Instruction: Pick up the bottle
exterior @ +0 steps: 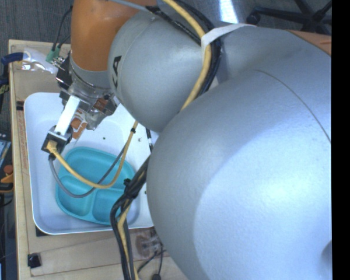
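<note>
Nearest, the grey arm (251, 156) bulks across most of the scene, coming in from the right. Beneath it a strip of wooden counter (76, 252) runs along the front of a white bin (32, 156). In the bin's near half lies a turquoise divided tray (84, 185), its right side covered by the arm. Further in, below the orange band (93, 28), the pincer (93, 111) hangs over the bin's far part, above bare white floor; whether it is apart or together I cannot tell. Where the bottle lies I cannot tell either. At the counter's far left corner sits a crumpled clear plastic bag (32, 63).
</note>
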You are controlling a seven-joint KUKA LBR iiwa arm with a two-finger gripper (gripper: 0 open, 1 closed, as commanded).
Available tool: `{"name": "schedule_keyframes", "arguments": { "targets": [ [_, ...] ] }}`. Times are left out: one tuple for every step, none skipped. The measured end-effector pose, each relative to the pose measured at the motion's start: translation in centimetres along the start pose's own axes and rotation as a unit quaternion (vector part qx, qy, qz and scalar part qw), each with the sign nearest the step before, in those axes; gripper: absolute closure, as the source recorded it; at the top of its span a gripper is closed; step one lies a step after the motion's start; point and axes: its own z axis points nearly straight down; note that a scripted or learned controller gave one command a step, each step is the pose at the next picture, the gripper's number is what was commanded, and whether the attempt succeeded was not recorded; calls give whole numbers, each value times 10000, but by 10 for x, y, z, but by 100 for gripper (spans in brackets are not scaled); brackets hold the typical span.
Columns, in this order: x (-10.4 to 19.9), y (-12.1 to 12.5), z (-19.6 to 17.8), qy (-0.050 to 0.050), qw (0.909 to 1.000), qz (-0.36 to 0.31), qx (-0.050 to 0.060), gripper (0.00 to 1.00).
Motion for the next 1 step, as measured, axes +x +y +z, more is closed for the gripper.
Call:
{"name": "schedule_keyframes", "arguments": {
  "targets": [
    [-58, 43, -11, 2, 9973, -733, 20, 100]
  ]
}}
